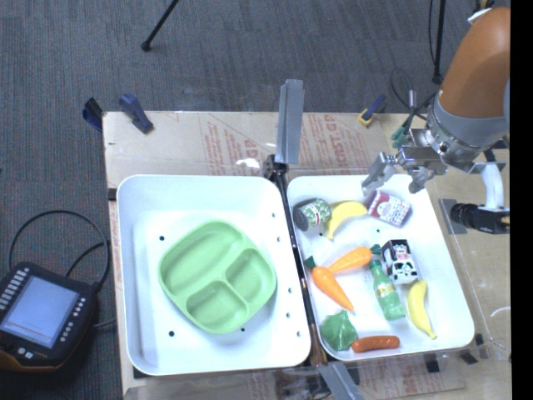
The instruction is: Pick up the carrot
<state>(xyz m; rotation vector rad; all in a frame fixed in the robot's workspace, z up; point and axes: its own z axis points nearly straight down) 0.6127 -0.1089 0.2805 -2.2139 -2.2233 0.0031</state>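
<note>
We see two carrots in the right bin (445,248), so the move turns on which one we take and how it lies from the end effector (400,172). The end effector hangs over the bin's far rim, near the top right of the bin. The upper carrot (351,261) lies nearer the camera and to the left of it, about mid-bin, its long axis running from lower left to upper right, with the green top toward the small cow-patterned carton (400,261). The lower carrot (332,287) sits just below it, close to the bin's left wall, its axis slanting the other way, down to the right. The two nearly meet at their left ends.

We judge that the end effector must travel toward the camera and leftward, crossing above the banana (346,215) and the red packet (389,207).

The arm (475,65) reaches in from the right, wrist bent down over the rim. Its fingers (376,173) appear spread apart, with nothing between them.
</note>
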